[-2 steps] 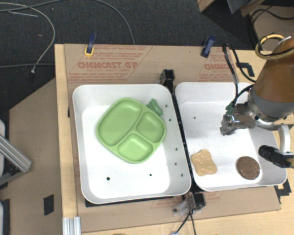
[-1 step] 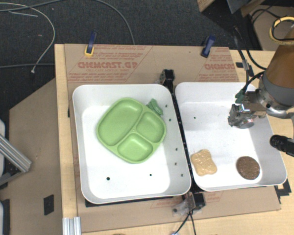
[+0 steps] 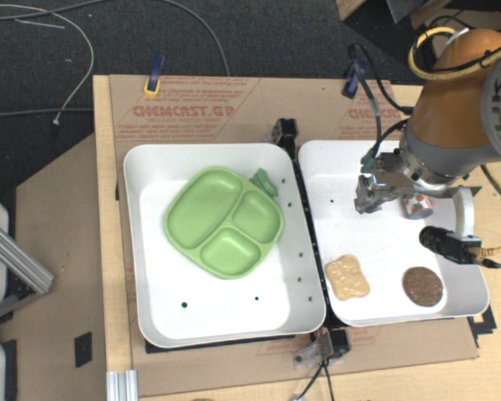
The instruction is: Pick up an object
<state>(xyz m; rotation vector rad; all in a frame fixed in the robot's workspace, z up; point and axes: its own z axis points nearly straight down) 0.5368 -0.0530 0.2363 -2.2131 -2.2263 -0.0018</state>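
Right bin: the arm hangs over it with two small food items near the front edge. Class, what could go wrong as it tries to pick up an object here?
1. The tan cracker and the brown round patty look flat, so the gripper may slide off them.
2. Both lie near the right bin's front rim, which may get in the way of a descent.
3. A small red and white item sits half hidden under the wrist and could be knocked.

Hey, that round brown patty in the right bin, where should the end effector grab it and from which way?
Probably straight down from above, closing across the edges of the round brown patty. It lies flat near the front right corner of the right bin, so its sides are low. Set the fingers along the line running left to right, since the tan cracker sits well apart on its left.
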